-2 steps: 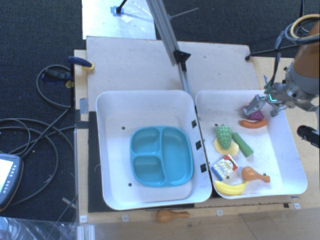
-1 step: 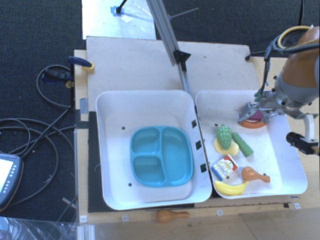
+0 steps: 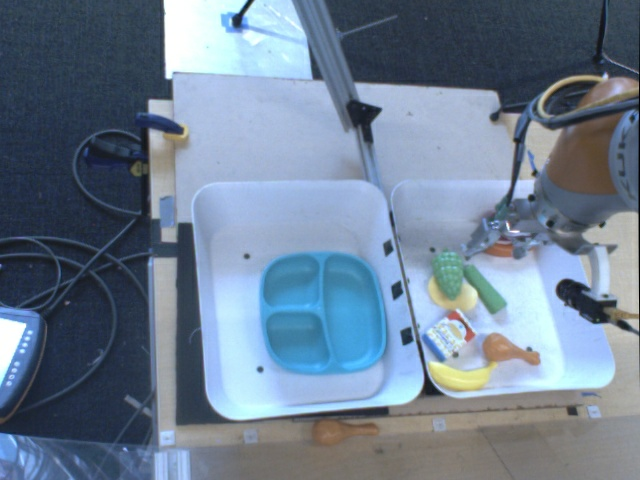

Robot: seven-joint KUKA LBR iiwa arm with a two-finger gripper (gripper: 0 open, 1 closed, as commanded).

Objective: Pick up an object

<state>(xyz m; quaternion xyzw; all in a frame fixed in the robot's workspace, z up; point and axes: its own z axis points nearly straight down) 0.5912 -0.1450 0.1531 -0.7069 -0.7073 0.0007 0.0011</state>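
While the gripper (image 3: 490, 238) hangs over the right bin (image 3: 575, 353)
Its fingers look apart, clamping nothing; toy cucumber (image 3: 484, 288) lies just below.

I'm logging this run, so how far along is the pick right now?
Done: the gripper has reached into the right bin, low near an orange object at the back. In hand: nothing visibly held. Left: grasp and lift; the green toy, banana, drumstick and small carton all lie in the bin.

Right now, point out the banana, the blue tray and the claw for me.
banana (image 3: 461, 375), camera view, middle of its yellow curve.
blue tray (image 3: 375, 318), camera view, bare right compartment.
claw (image 3: 482, 244), camera view, between its fingertips.
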